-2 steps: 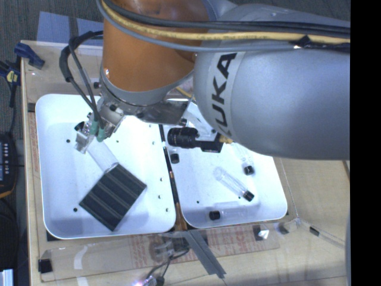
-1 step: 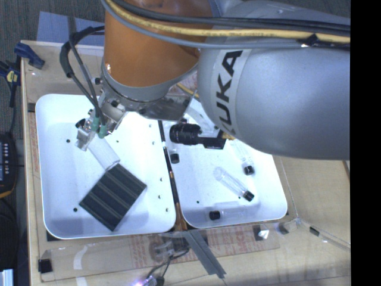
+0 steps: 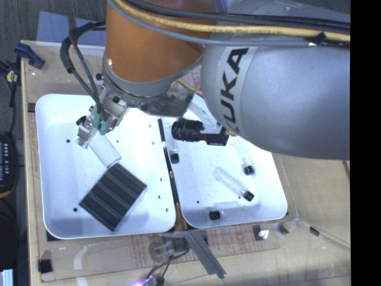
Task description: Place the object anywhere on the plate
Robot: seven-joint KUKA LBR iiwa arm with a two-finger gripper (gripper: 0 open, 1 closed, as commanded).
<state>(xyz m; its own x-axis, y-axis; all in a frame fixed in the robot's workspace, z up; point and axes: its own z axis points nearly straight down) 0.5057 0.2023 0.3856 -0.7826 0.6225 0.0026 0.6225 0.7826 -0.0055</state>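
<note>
Arm (image 3: 250,64) over bins; tubes (image 3: 233,184) right

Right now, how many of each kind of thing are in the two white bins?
Dark ribbed plate: 1
Clear tubes with black caps, right bin: 3
Clear tube by the gripper, left bin: 1
Total: 5

Dark ribbed plate (image 3: 113,196) lies flat, left bin (image 3: 53,177).
</note>
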